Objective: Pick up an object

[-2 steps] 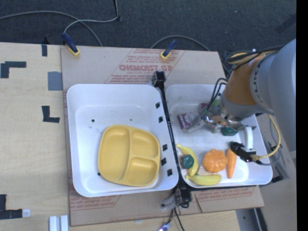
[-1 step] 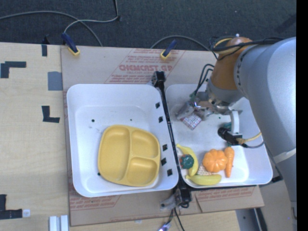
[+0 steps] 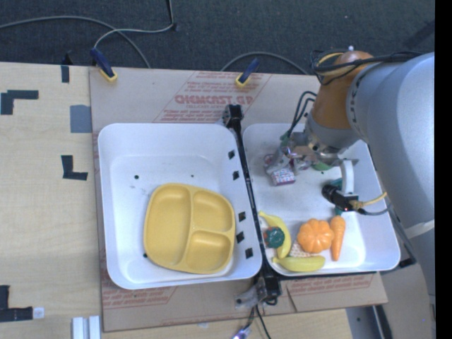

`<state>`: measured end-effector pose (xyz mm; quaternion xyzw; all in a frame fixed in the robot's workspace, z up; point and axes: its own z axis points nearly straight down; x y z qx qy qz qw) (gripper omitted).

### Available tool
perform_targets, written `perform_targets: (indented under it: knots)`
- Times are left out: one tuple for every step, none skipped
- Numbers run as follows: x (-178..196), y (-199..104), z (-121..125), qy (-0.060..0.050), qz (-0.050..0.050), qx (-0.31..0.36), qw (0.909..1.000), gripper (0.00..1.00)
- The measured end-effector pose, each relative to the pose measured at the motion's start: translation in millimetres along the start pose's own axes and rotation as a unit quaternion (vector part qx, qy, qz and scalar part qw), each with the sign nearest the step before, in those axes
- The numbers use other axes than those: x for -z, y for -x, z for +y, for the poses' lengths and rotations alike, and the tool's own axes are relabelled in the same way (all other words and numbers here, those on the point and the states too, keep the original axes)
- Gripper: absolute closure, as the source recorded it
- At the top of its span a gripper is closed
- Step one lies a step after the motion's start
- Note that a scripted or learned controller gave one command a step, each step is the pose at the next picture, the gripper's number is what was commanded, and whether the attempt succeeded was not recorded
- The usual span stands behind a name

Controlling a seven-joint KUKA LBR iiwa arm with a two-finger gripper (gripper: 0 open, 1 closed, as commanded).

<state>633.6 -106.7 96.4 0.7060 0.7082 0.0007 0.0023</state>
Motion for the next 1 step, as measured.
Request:
perform_targets:
  knots:
    - [88.5, -49.5, -2.4, -0.002, 0.001, 0.000, 1.0000, 1.00]
